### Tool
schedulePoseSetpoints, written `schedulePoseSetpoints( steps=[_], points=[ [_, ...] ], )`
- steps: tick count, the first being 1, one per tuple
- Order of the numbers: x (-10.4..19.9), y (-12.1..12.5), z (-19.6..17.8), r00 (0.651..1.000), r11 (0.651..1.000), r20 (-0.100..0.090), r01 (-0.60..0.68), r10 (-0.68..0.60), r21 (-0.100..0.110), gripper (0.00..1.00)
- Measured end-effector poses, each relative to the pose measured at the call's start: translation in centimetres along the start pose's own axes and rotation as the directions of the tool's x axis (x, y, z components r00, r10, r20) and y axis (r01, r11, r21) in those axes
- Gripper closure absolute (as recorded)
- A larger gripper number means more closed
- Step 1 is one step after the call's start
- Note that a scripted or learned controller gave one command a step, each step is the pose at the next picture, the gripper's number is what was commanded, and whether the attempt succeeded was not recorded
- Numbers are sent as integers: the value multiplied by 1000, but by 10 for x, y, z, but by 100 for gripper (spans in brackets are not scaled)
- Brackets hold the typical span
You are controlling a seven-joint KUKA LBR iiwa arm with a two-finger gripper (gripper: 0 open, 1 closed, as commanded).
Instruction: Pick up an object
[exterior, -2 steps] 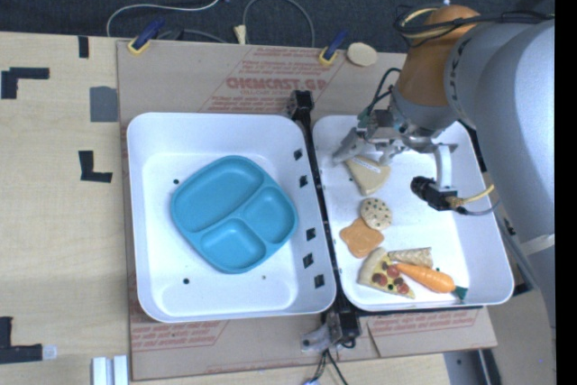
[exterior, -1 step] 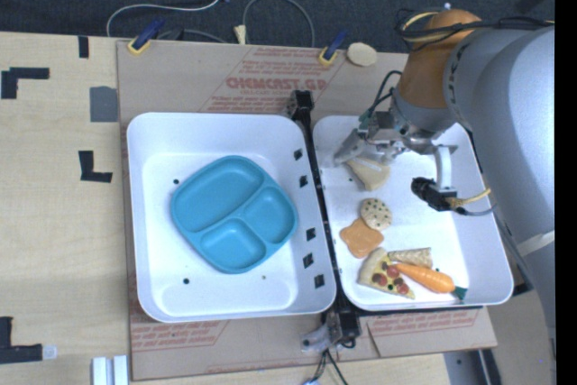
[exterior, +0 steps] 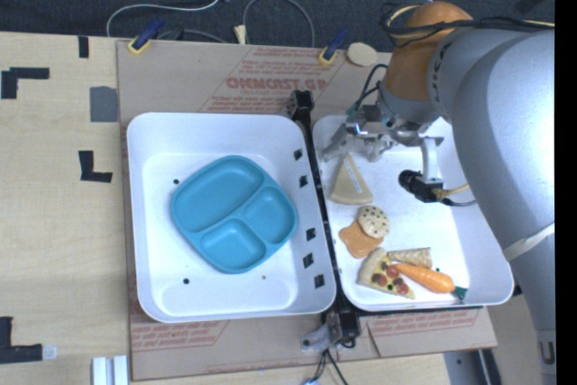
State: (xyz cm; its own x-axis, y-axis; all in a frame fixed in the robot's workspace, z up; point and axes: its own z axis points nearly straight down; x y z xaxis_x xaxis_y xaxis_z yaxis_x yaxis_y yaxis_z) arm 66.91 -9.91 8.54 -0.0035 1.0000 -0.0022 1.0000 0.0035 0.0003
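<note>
Behind the bins, cardboard point(exterior: 270, 72) reads partly "CHICKCAST" in red.

A light wooden worktop point(exterior: 54, 221) is covered by a cardboard sheet point(exterior: 261, 77), on which two white bins point(exterior: 144, 140) point(exterior: 487, 279) are set side by side, touching.

fixed overhead camera, slanted down on both bins point(exterior: 144, 194); arm point(exterior: 505, 104) entering right

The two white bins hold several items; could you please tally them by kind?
Blue divided plate, left bin: 1
Toy foods, right bin: 5 (sandwich wedge, cookie, orange slice, pizza slice, carrot)
Total: 6
</note>
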Motion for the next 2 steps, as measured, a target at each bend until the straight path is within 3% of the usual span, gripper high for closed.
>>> schedulePoseSetpoints(
  steps=[2],
  points=[
    [5, -21, -1, 1000, 1000, 1, -2, 2, -3, 0]
  ],
)
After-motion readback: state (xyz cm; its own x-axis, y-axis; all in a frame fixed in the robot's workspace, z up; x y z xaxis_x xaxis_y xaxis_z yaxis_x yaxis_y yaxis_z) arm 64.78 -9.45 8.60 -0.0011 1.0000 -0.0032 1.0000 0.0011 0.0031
